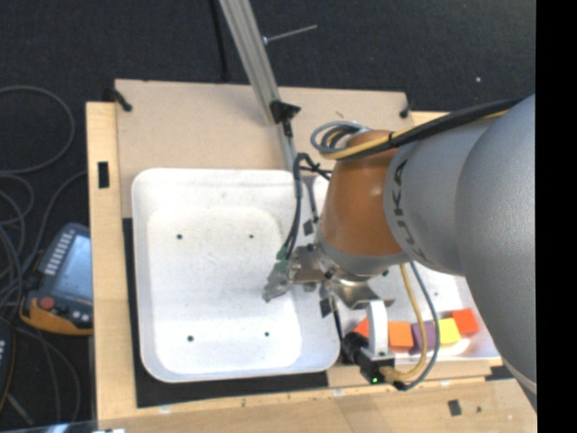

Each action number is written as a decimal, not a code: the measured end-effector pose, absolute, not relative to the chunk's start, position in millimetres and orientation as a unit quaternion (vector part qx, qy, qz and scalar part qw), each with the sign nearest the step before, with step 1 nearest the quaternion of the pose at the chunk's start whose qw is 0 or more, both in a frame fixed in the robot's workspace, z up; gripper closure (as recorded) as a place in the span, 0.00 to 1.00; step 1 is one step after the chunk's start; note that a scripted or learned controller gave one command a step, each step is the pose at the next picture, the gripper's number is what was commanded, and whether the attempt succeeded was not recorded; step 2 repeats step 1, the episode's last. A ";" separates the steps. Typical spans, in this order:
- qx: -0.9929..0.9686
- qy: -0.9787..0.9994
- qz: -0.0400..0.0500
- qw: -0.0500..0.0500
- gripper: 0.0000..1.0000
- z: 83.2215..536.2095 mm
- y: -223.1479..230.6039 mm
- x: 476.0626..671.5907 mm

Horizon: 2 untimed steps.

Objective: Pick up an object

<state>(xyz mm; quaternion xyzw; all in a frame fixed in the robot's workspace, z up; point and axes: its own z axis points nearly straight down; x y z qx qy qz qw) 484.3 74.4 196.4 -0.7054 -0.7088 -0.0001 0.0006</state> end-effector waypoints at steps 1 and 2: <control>-0.707 -0.707 0.000 0.000 0.00 196.4 73.4 484.6; -0.707 -0.707 0.000 0.000 0.00 196.4 73.4 484.6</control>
